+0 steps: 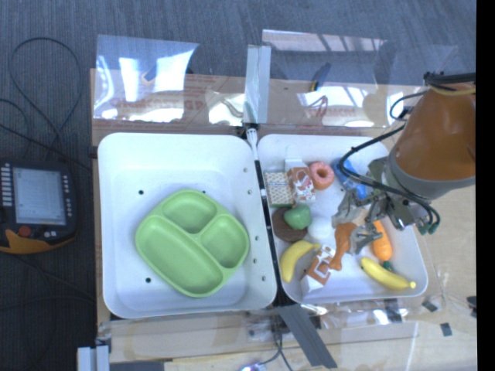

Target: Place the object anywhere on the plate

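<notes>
The gripper (363, 207) hung low over the right bin (420, 278), amid dark cables and metal, and whether it was spread or closed could not be told. Which toy was meant as the object was not clear. An orange piece (344, 234) lay just below the gripper, perhaps touching it, though the clutter there made contact impossible to judge. A carrot (380, 243) lay just beside the gripper on its right, and a banana (388, 275) rested near the bin's front corner. To the left of the gripper sat a pink donut (322, 175), two small printed boxes (288, 186), a green fruit (297, 217) on a brown disc, a second banana (294, 258) and an orange-and-white toy (321, 265). The plate (193, 242), green and split into three sections, lay in the left bin (116, 207), well apart from the gripper and from every toy. The print on the boxes was too small to read, and so was the red lettering along the strip behind the bins. The arm's orange band (437, 134) hid the right bin's back corner and was itself cut off at the view's right. A pendant (35, 205) with a pale screen lay on the floor at the left, its screen text illegible.
</notes>
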`<state>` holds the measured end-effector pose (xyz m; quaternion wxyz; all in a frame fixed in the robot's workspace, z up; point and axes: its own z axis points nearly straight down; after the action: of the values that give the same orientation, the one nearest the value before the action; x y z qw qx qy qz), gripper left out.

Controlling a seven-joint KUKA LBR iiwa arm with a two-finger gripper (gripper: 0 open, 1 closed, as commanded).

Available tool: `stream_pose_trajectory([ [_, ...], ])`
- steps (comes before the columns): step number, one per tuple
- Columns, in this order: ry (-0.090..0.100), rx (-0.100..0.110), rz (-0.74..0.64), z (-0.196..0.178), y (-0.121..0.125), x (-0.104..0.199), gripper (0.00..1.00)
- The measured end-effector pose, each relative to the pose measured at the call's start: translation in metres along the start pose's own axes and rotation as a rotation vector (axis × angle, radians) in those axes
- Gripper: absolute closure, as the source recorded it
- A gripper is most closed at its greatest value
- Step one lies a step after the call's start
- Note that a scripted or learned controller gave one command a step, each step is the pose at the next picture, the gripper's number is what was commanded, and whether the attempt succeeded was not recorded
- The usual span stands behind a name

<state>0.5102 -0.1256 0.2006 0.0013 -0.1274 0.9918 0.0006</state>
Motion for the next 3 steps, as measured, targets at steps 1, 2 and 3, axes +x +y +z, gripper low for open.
stream_pose_trajectory([
  [1,0.002,-0.003,-0.070,0.018,0.085,-0.017,1.00],
  [2,0.002,-0.001,-0.066,0.017,0.083,-0.016,0.00],
  [3,0.000,0.001,0.320,-0.005,0.135,-0.061,0.00],
])
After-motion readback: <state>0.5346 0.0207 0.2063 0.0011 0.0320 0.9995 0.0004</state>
